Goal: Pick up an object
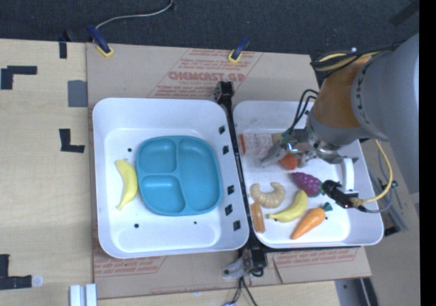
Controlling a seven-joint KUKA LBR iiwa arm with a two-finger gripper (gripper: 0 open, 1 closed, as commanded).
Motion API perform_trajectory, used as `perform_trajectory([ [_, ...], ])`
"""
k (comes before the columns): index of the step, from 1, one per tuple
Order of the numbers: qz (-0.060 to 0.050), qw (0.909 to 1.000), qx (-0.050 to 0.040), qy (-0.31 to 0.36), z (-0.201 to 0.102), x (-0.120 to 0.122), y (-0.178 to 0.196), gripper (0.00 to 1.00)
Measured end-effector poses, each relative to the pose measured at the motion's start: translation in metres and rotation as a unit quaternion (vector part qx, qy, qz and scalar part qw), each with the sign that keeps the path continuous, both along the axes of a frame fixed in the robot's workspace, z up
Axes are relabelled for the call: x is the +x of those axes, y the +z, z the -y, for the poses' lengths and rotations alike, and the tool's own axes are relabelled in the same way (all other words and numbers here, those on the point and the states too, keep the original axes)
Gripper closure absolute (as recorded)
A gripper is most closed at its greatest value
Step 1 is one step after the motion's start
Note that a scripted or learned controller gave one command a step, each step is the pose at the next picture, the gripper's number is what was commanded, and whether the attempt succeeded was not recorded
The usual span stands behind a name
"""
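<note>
My gripper (287,155) is low in the right bin (361,230), near its middle, reaching in from the right. It stands open, with one grey finger (271,156) to the left of a small red-orange piece (289,161) that lies between the fingers on the bin floor. Just below it lies a purple bunch of grapes (306,182). Further toward the front are a tan croissant (268,193), a yellow banana (291,208) and an orange carrot (310,222). A small orange stick (257,217) lies by the bin's left wall.
The left bin (109,120) holds a blue divided plate (179,174) and a second yellow banana (127,183) by its left wall. A black divider (231,155) separates the bins. The grey arm with its orange band (340,97) covers the right bin's far right corner.
</note>
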State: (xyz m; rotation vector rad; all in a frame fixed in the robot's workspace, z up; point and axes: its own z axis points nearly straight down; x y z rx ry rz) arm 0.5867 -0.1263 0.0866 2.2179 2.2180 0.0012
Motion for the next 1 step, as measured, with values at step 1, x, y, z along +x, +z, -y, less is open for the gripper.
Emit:
perform_trajectory([
  [1, 0.001, 1.0, -0.0006, 0.0, 0.0008, 0.0004, 0.0101, 1.0],
])
